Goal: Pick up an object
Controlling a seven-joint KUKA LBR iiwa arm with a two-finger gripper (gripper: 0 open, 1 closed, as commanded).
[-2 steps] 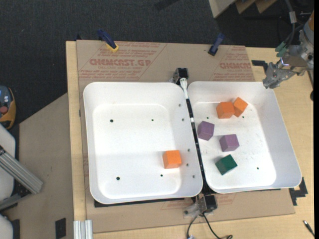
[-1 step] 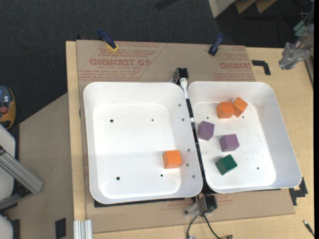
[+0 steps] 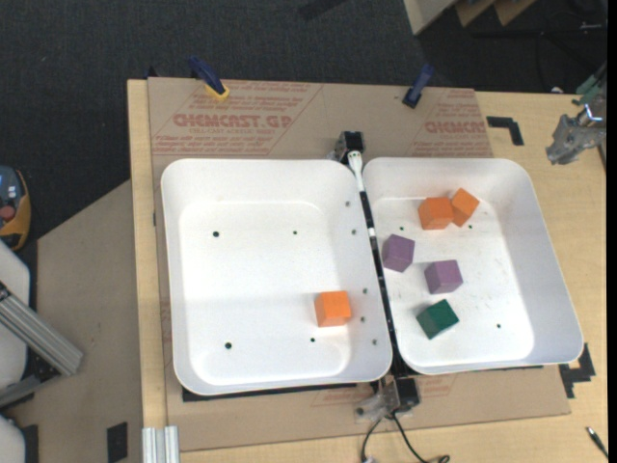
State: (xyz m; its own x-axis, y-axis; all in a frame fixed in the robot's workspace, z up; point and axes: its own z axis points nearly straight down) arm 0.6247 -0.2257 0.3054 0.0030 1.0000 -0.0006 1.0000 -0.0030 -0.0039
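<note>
Bins: two, shallow, white, side by side on the bench (image 3: 289,114), their inner rims touching along a dark seam.

Blocks: six in all. Orange, three; purple, two; green, one.

Left bin (image 3: 193,258): one orange block (image 3: 333,309), near-right part of the floor, sitting roughly square to the bin walls, well apart from every other block.

Right bin (image 3: 540,258): five blocks.
- Orange pair in the far part: larger orange block (image 3: 435,212) and smaller orange block (image 3: 465,205), touching or just beside each other, the smaller one to the right and turned at an angle.
- Left purple block (image 3: 397,253), close to the seam, slightly rotated.
- Right purple block (image 3: 443,276), near the middle of the floor, just beside its fellow but apart from it.
- Green block (image 3: 438,318), nearest of the five, turned diagonally to the bin walls.
All blocks are near-cubic; no long axis can be told.

Pincer (image 3: 576,135): grey metal, at the far right edge of the view, beyond the right bin's far-right corner, over the bench. It has hold of nothing; how far it stands open cannot be told.

Clamps: two blue, on the far edge of the board.
</note>
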